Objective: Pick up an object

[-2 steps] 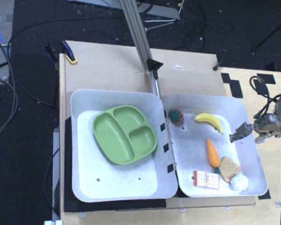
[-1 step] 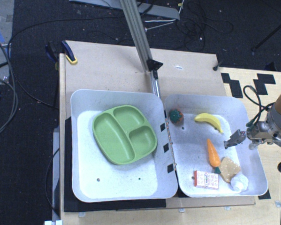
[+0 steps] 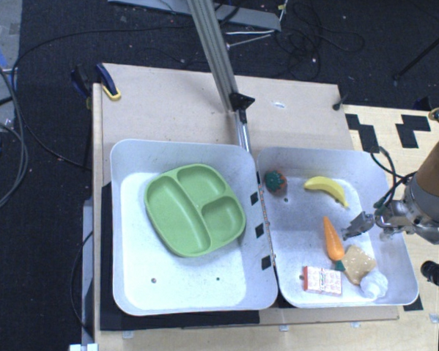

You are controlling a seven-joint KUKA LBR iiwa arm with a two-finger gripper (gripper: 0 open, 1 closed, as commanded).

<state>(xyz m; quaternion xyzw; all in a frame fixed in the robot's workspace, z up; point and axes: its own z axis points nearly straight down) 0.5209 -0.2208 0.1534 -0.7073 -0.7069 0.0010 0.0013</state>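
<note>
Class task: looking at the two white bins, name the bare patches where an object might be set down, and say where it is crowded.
Left bin: bare floor below and left of the green divided plate. Right bin: bare middle patch, bordered by the small green ball, banana, carrot and small red-and-white box. Crowded: lower right corner, near the gripper.

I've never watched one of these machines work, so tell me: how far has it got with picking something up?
Nothing looks picked up yet. The banana, carrot, small round toy and red-and-white packet all lie in the right bin; the green plate sits in the left bin. The gripper hovers near the carrot, with nothing visibly between its fingers. Grasping and lifting remain.
</note>
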